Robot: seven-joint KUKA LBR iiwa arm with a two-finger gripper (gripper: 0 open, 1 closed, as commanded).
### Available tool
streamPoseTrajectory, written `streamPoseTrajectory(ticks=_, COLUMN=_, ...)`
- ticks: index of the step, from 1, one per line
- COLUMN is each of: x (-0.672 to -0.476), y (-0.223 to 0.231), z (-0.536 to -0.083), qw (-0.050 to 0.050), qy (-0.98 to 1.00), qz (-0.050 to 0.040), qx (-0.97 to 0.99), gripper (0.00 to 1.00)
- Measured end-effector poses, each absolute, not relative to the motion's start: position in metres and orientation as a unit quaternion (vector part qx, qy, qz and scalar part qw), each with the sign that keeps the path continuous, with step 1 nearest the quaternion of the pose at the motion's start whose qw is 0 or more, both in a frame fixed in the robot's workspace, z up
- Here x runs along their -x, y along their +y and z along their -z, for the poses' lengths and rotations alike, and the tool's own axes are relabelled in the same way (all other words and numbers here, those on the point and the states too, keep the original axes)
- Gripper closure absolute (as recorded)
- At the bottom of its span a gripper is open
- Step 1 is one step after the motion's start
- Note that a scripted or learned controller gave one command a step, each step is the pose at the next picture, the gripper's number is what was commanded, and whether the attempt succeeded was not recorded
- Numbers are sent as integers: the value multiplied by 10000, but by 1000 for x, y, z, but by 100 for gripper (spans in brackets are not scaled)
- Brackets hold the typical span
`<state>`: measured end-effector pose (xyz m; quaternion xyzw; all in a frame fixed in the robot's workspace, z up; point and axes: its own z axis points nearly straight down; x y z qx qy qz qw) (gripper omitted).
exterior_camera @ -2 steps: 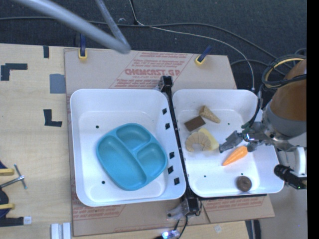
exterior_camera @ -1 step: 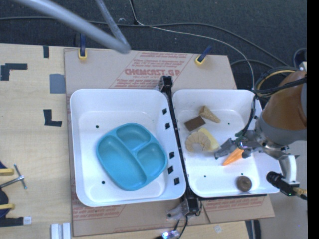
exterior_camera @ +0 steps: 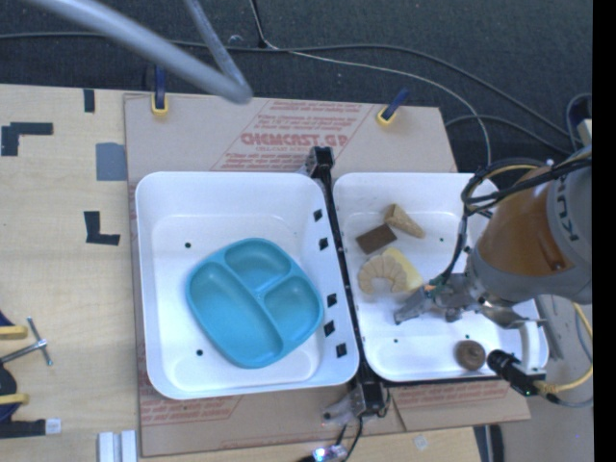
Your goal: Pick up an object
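The right bin [exterior_camera: 438,366] holds a croissant-shaped piece [exterior_camera: 388,273], a brown block [exterior_camera: 376,238], a tan wedge [exterior_camera: 404,221] and a small brown disc [exterior_camera: 470,354]. My gripper [exterior_camera: 416,307] hangs low over the right bin's floor, just below and right of the croissant and left of the disc. Nothing shows between its fingers. The arm's grey body and orange band [exterior_camera: 520,234] cover the bin's right side.
The left bin [exterior_camera: 159,258] holds a blue divided plate [exterior_camera: 253,300]. A black divider [exterior_camera: 332,258] with clips runs between the bins. Cables loop behind the right bin. A grey pole [exterior_camera: 125,32] crosses the top left.
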<state>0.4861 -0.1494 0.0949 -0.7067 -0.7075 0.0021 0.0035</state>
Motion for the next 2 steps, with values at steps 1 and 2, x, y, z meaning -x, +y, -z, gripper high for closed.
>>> streamPoseTrajectory(ticks=1, x=-487, y=-149, z=-108, qw=22, qy=-7079, qz=-8, qx=7063, gripper=100)
streamPoseTrajectory(ticks=2, x=-486, y=-152, z=-151, qw=-8, qy=-7075, qz=4, qx=7067, gripper=100)
